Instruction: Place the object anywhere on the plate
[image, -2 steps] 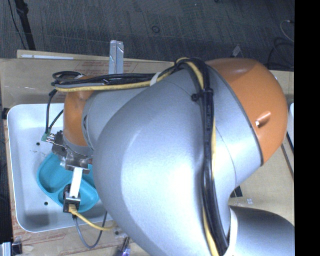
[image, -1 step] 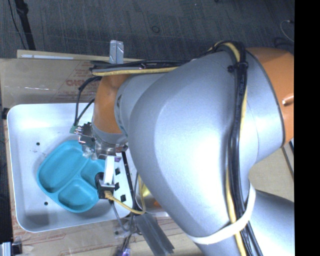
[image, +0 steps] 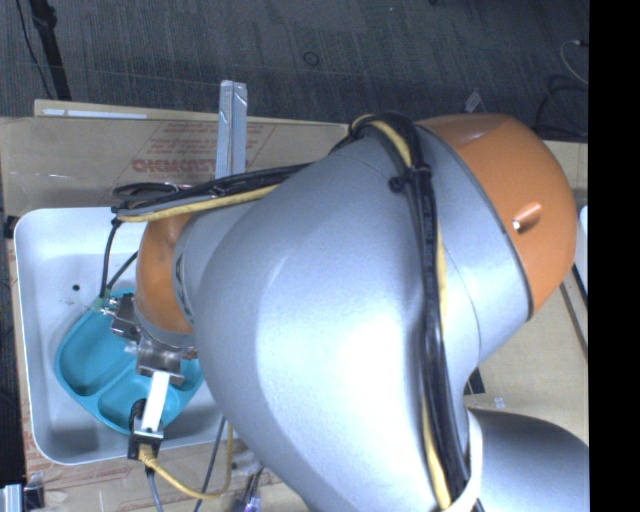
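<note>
A teal plate (image: 85, 365) with raised dividers lies in the near part of the left white bin (image: 50, 250). The gripper (image: 130, 328) hangs low over the plate's right side, at the end of the orange-banded wrist. The big grey arm covers the gripper from above and hides whatever is under it. Only the plate's left part shows, with nothing lying on it.
The arm's bulk hides the right bin and most of the bench. Brown cardboard (image: 100, 145) lines the back edge, with an upright metal post (image: 232, 115) standing on it. A small dark speck (image: 76, 290) marks the bin floor behind the plate.
</note>
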